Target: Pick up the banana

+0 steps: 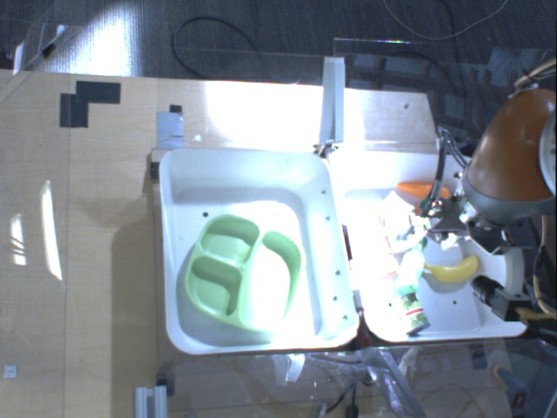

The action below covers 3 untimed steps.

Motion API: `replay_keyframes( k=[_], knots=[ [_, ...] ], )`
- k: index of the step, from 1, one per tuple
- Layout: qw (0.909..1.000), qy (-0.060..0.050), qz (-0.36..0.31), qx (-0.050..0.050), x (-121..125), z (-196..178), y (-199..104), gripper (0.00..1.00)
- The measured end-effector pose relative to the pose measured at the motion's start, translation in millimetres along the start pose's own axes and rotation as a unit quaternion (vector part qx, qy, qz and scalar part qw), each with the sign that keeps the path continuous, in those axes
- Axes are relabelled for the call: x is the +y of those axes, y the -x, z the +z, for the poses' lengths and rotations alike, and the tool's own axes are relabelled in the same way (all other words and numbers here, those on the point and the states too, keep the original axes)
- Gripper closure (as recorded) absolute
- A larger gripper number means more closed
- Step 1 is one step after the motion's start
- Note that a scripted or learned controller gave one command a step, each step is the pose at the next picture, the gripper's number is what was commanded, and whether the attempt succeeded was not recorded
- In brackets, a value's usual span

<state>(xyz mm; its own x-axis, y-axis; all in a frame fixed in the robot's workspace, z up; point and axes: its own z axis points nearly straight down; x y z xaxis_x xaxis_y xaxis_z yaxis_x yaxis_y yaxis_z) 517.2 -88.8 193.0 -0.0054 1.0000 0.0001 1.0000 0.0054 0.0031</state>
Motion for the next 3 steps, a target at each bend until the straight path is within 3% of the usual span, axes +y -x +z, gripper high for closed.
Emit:
replay_keyframes(
  k=[1, 2, 3],
  knots=[
    [0.9999, 0.002, -0.015, -0.002, -8, -82, 80, 0.0],
    [0.9763, 0.002, 0.216, -0.001, -30, -125, 117, 0.0],
    [0.9306, 0.001, 0.366, -0.001, -29, -187, 109, 0.0]
  ],
)
